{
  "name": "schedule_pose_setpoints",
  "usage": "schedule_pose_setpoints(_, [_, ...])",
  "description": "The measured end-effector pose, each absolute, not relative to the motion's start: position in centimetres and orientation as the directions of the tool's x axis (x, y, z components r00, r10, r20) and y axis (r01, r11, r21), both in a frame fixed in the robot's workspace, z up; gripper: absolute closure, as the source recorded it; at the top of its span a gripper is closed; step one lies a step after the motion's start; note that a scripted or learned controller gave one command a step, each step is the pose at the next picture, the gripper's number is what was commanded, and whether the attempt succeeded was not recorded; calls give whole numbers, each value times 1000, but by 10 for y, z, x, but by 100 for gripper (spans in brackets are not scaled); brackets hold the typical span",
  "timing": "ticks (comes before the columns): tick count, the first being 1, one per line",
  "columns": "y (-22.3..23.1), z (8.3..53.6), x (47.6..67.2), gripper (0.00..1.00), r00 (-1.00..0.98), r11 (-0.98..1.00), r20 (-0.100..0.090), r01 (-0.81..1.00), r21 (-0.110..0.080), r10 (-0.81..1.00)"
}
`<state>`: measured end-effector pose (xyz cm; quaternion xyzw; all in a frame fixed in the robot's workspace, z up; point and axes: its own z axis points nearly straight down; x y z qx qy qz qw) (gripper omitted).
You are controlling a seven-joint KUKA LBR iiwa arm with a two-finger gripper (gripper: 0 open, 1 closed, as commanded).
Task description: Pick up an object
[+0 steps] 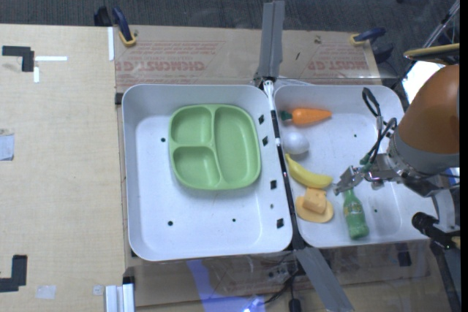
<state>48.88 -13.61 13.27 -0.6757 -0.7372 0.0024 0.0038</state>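
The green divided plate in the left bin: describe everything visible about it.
The green divided plate is a pale green, rounded-rectangle tray that looks like matte plastic. Raised ridges split it into three compartments: two smaller ones stacked on the camera view's left and one long one on the right. All three hold nothing. It lies flat and right side up, slightly rotated, on the floor of the left white bin, toward the upper middle. Only the bin floor touches it; it is apart from the bin walls.
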Motion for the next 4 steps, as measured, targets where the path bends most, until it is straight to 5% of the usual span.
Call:
schedule_pose_setpoints(1, [-123,111,477,0,147,-147,1,989,-8,989])
schedule_pose_setpoints(2, [-104,88,476,0,41,-41,1,999,-8,999])
schedule_pose_setpoints(3, [-106,95,477,100,44,-44,1,999,-9,999])
schedule_pose_setpoints(4, [-62,221,492,100,263,-263,-4,965,-6,965])
